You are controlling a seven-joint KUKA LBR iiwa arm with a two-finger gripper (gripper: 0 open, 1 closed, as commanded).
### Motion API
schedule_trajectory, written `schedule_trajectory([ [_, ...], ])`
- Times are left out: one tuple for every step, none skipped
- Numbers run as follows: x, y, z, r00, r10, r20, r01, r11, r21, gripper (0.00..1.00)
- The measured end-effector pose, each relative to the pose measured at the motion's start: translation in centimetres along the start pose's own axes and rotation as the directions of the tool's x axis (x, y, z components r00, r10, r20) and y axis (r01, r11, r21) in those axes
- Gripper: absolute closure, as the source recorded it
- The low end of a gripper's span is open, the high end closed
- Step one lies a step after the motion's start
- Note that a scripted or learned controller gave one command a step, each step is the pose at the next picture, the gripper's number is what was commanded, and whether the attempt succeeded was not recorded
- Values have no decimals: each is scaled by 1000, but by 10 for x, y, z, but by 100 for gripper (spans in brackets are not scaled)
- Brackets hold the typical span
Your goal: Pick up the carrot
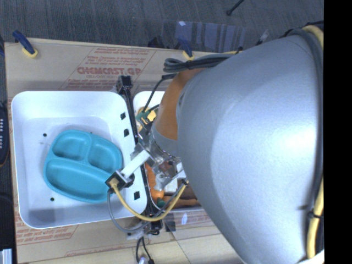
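Reaching down into the right bin [144, 100], the claw [159, 187] is hovering over the carrot [157, 193]; its grip I cannot tell, and next it needs a lift.

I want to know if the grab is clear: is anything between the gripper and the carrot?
Nothing visible: the gripper sits right over the carrot in the right bin, though the arm hides much of that bin.

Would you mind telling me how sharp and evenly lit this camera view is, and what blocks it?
Camera view: the arm looms close to the lens, soft-edged, with a broad pale sheen on its grey shell, and hides most of the right bin; the left bin and blue plate are evenly lit and fairly sharp.
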State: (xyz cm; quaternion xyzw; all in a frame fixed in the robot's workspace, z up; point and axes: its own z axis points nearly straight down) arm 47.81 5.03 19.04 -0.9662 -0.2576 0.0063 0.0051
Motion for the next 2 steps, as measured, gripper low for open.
schedule_trajectory([
  [38,-38,68,977,215,0,-215,977,0,0],
  [39,-40,60,980,201,5,-201,980,7,100],
])
